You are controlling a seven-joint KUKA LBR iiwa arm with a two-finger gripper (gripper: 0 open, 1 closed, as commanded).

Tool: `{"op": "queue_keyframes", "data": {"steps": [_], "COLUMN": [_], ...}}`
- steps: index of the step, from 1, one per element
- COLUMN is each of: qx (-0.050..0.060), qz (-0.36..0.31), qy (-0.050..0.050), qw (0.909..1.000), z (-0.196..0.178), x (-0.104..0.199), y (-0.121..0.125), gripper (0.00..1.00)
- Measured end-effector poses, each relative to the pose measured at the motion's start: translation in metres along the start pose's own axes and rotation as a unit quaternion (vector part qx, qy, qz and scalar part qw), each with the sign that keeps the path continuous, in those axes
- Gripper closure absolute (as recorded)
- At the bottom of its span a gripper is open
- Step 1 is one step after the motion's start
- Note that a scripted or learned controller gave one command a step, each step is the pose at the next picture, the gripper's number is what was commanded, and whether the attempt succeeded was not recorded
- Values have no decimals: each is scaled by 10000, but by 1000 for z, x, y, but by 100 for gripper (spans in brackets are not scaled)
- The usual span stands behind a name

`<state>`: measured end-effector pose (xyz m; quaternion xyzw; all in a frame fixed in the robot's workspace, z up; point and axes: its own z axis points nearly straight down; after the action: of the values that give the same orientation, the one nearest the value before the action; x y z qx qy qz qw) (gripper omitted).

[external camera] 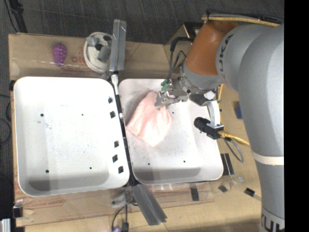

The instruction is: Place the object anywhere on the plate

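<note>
Pink object (148,120) lying in the right bin (193,170) of 2, toward its upper left, near the wall shared with the left bin (63,129). Looks like a thin, crumpled sheet or cloth: pale, creased, with uneven edges and a lower corner sagging onto the bin floor. Judged light and soft, with no stiffness to speak of.

Tool (166,94) poised at the object's upper right corner, at or just above its edge, below the orange band of the arm (251,81). Cannot tell whether open or closed, nor whether any of the pink material is pinched; too small and too cluttered with metal parts at that spot.

Likely to drape and swing once lifted, trailing a loose tail rather than holding shape. Little risk of breakage; more risk of slipping out from a shallow pinch, or of a dragging corner catching on the bin wall. Best taken at a bunched fold, not at a single thin edge, so that several layers sit in the grip. Upper corner under the tool seems a fair place, being raised and gathered. Worth lifting high before travelling.

On the table (34,47) beyond the bins, well apart: 1 purple lump (59,53).
</note>
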<state>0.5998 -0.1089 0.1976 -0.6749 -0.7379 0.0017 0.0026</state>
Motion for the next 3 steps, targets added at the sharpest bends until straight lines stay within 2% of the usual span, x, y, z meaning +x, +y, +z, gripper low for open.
{"op": "queue_keyframes", "data": {"steps": [1, 2, 3], "qx": [-9, 3, 1], "qz": [-45, -2053, -3985], "qy": [-3, -6, -10], "qw": [10000, 9787, 9172], "z": [-33, -27, -36], "x": [1, 43, 94], "y": [0, 2, 3], "gripper": [100, 100, 100]}}
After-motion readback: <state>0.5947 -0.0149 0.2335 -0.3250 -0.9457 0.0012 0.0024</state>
